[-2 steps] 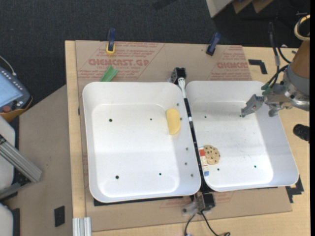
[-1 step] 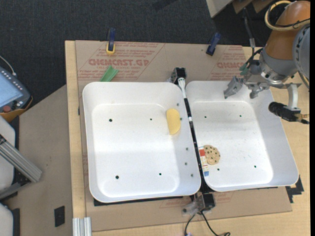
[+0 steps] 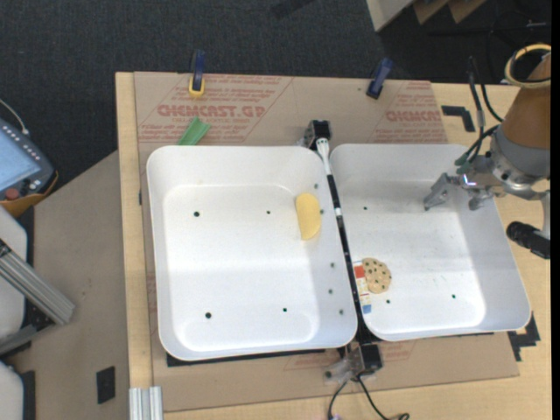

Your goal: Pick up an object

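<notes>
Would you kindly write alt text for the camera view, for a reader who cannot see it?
A grey robot arm's hand hovers over the right white bin, which holds a cookie near its left edge. The left white bin holds a yellow object near its right wall.

A brown board printed with red lettering lies on dark carpet and carries two shallow white bins side by side — the left bin and the right bin, their inner rims touching. A blue and yellow clamp and a blue clamp grip the board's far edge. A green strip rests on the board near the left bin's far corner — just beside its rim.
</notes>
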